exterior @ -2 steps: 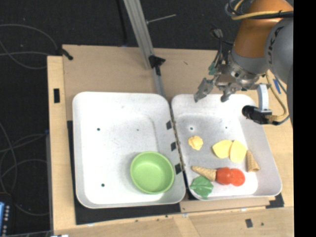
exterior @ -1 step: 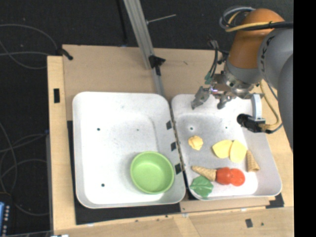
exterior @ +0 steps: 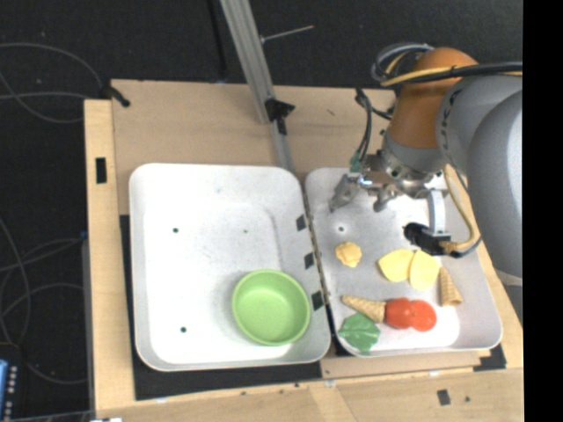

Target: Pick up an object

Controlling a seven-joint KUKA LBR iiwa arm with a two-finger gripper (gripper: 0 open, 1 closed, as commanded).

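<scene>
- Plywood bench point(exterior: 193, 121) on a dark floor carries two shallow white bins side by side: the left bin point(exterior: 176, 209) holds a green bowl point(exterior: 271, 307), the right bin point(exterior: 475, 323) a scatter of small toy foods.
- At the far end of the right bin the gripper point(exterior: 361, 193) hangs with its two fingers spread apart and nothing between them; it is released, above bare bin floor.
- Candidates lie nearer the front: a small yellow lump point(exterior: 349, 254) closest to the gripper, a pair of yellow wedges point(exterior: 410, 268), a cone-shaped piece point(exterior: 364, 306), a red tomato-like piece point(exterior: 410, 314), a green leaf-like piece point(exterior: 359, 332) against the front rim, and a second small cone point(exterior: 449, 286).
- Most likely pick, in my judgement, is the yellow lump: it sits apart from its neighbours, so the fingers can straddle it.
- It looks like light, hollow plastic, probably stiff and somewhat slick, so a grip across its widest middle seems safest.
- Rounded sides may let it squirt out if the fingers close off-centre.
- Its closeness to the wall between the bins may crowd one finger.
</scene>
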